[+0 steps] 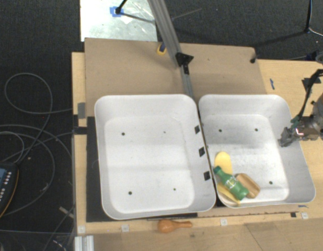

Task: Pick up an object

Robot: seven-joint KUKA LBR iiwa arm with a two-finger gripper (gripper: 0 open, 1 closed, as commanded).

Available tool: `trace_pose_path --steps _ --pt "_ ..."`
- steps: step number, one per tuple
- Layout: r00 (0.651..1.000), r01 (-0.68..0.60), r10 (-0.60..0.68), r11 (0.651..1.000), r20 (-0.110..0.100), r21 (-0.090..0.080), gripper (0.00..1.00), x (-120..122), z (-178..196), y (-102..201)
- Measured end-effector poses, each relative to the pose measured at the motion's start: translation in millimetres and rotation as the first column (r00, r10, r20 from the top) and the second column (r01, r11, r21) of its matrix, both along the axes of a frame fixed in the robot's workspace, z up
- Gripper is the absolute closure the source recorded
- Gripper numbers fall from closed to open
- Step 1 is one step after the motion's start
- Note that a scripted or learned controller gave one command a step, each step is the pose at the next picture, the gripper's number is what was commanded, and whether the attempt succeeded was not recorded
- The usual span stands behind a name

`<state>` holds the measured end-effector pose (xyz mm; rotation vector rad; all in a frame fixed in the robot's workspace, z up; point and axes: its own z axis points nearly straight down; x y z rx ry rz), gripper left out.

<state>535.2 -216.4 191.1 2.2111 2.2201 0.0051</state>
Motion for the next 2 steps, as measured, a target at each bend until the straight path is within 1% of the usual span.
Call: trace_pose_path --steps 1,2 --pt "1.000 -0.001 0.001 1.000 -0.004 0.002 1.00 1 13 0" --pt "1.000 -0.008 0.008 1.000 -0.003 0.004 1.00 17 26 57"
